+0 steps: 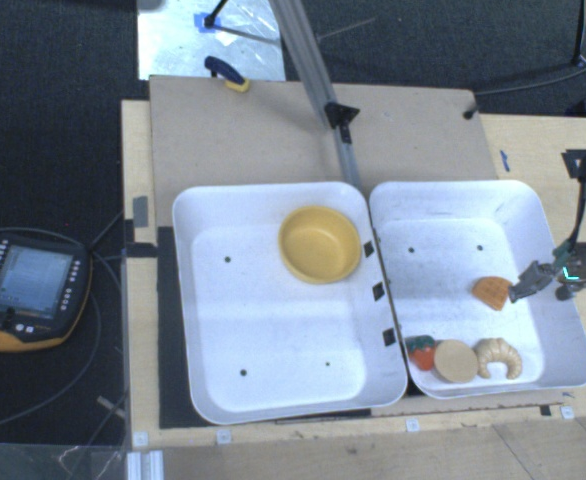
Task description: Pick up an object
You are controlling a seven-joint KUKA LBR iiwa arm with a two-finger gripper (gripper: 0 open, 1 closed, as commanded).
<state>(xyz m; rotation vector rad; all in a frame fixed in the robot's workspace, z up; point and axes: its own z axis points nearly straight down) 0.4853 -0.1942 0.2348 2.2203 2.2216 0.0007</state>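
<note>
Orange snack (492,292) sitting in the right bin (443,208), right at the pincer (526,287) tip. Looks like the approach step; next up, closing around it and lifting. Can't tell if pincer's clenched or released, too blurry. Arm mostly cut off at frame edge. Croissant (500,357) nearby.

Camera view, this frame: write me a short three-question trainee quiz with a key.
1. True or false: the yellow bowl sits in the left bin.
2. Which item lies nearest the pincer? A) orange wedge B) croissant C) tan disc
3. Fill in: the red item lies in the ___ bin.

Key: 1 true; 2 A; 3 right.
</note>
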